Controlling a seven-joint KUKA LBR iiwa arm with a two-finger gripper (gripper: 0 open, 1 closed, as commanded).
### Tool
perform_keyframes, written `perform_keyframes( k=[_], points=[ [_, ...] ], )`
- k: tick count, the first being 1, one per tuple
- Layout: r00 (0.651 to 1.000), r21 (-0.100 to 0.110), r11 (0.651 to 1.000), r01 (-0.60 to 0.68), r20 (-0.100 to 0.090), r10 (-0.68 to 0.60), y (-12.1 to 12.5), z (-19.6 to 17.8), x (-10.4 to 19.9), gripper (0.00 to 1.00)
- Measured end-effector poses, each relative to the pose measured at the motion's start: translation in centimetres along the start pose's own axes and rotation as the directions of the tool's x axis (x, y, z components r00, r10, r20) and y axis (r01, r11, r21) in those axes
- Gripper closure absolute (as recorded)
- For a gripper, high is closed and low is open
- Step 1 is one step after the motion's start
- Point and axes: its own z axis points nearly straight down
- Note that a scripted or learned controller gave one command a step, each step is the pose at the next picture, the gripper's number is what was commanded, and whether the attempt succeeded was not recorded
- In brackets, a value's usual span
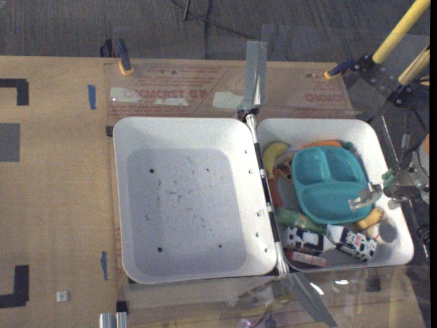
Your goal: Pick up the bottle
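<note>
Camera view: both bins from above.
Bottle: I cannot pick it out for certain; the green piece (295, 216) under the teal plate (328, 183), lower middle of the right bin (399, 251), may be it.
Gripper (369, 197): over the plate's right edge; grip state cannot be told.
Advice: approach from the plate's lower left, clear of its rim.

We see two bins side by side on the bench (54, 183), their inner walls touching. The left bin (130, 149) sits beside the right bin (372, 139), which is crowded. In it, a divided plate (328, 183) lies tilted on top of the pile. A banana (273, 154) lies just left of the plate, by the dividing wall. A bottle (295, 218) lies under the plate's front left edge. In front of it sit two patterned boxes (304, 239), side by side. The gripper (375, 195) sits at the plate's right edge.
</note>
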Motion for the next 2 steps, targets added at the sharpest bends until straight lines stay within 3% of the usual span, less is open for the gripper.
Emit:
perform_keyframes(
  k=[1, 2],
  points=[
    [0.977, -0.001, 0.977, 0.211, 0.0, -0.211, 5.9, 9.2, 0.1, 0.0],
    [0.992, -0.027, 0.992, 0.125, 0.005, -0.125, 4.5, 9.5, -0.2, 0.0]
  ],
)
